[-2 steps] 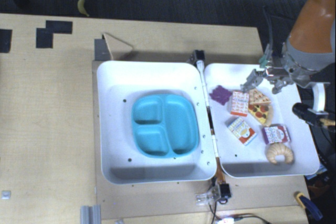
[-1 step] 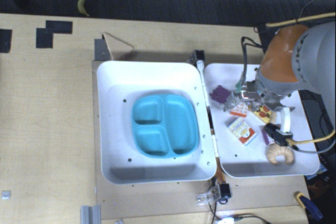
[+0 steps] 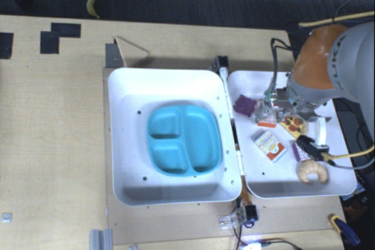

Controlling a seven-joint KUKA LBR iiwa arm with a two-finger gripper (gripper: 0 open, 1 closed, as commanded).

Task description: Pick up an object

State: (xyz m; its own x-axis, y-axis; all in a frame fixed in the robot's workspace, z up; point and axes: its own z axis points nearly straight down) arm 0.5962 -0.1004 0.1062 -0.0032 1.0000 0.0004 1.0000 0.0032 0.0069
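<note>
The gripper (image 3: pixel 270 109) sits low in the right-hand bin (image 3: pixel 345 184), right of centre in the frame; whether it is released or clenched cannot be told, as the metal parts blur together there. Just left of it lies a purple object (image 3: pixel 244 105), touching or nearly touching. Just below it is a small orange piece (image 3: pixel 266 123), and just to its right a flat red and yellow item (image 3: pixel 293 125). Lower in the same bin rest a small printed box (image 3: pixel 269 144) and, near the bottom edge, a tan croissant-shaped object (image 3: pixel 312 171). The grey arm (image 3: pixel 351 61) with its orange band (image 3: pixel 313 58) enters from the upper right. The left-hand bin (image 3: pixel 126 126), centre frame, carries a blue divided tray (image 3: pixel 184 139).
</note>
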